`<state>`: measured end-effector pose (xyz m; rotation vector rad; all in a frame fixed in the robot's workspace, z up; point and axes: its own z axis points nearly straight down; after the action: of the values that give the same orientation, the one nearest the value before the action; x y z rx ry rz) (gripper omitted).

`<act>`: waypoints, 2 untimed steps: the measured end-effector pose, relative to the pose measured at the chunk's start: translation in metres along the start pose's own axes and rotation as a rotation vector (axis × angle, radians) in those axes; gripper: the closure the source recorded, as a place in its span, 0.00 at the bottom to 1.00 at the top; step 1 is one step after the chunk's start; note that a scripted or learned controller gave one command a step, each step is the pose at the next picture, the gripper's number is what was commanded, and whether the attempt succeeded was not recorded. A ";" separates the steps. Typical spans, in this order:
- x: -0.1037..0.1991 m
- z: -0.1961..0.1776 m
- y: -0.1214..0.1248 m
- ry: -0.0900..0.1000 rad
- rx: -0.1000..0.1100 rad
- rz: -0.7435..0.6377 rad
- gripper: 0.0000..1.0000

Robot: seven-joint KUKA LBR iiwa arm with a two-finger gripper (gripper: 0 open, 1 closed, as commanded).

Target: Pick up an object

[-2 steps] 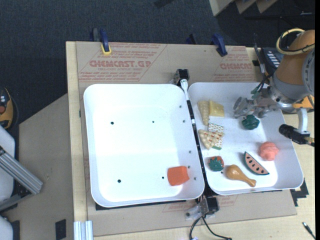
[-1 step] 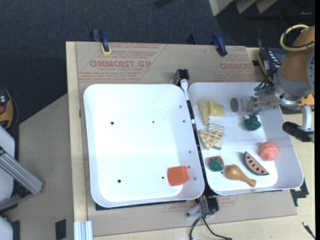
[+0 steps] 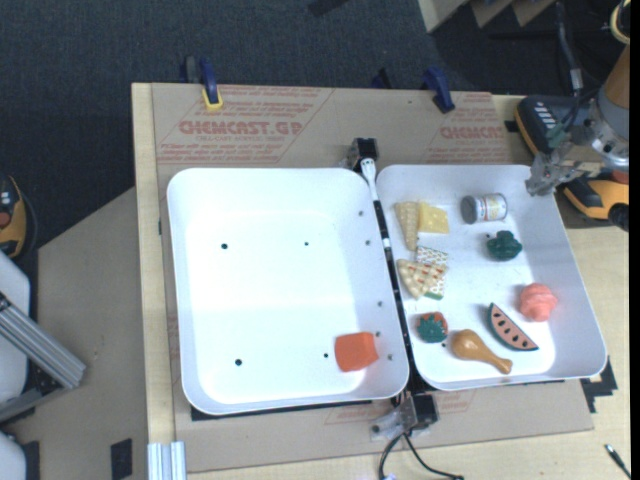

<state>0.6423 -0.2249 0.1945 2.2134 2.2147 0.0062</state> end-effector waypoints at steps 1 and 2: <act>0.000 -0.059 -0.020 0.001 0.004 0.001 1.00; 0.001 -0.081 -0.060 0.006 0.012 0.001 1.00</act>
<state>0.5818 -0.2235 0.2747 2.2232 2.2223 -0.0006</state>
